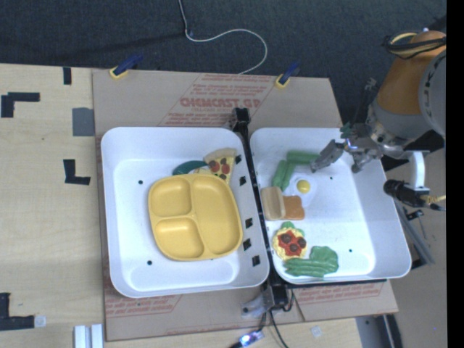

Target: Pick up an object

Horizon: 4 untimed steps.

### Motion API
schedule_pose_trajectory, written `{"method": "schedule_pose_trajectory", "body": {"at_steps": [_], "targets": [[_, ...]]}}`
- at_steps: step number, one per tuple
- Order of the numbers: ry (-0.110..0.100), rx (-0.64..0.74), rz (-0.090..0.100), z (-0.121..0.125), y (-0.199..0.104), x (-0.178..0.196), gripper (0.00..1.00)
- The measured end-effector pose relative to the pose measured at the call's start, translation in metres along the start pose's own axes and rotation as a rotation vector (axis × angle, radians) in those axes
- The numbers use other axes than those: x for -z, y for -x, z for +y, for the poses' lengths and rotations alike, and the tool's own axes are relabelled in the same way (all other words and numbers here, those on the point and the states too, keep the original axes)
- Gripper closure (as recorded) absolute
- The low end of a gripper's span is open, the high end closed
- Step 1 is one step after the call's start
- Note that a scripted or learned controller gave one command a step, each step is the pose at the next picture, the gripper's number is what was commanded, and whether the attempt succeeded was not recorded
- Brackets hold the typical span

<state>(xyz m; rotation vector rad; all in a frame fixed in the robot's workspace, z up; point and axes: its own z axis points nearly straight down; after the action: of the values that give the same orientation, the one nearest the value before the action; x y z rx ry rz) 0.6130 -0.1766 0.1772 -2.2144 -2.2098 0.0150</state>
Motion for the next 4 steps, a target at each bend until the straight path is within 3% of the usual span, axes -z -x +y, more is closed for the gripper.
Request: {"method": "schedule_pose_trajectory", "body": {"at_steps": [1, 2, 3, 4], "targets": [[0.014, 0.003, -0.003, 0.003, 0.0, 0.009, 0.0], [0.009, 0.004, -0.002, 0.0, -0.002, -0.056, 0.0], [0.015, 0.004, -0.004, 0.001, -0.003, -0.095, 0.0], [0.023, 0.005, -0.003, 0.004, -0.004, -0.079, 1.0]]}}
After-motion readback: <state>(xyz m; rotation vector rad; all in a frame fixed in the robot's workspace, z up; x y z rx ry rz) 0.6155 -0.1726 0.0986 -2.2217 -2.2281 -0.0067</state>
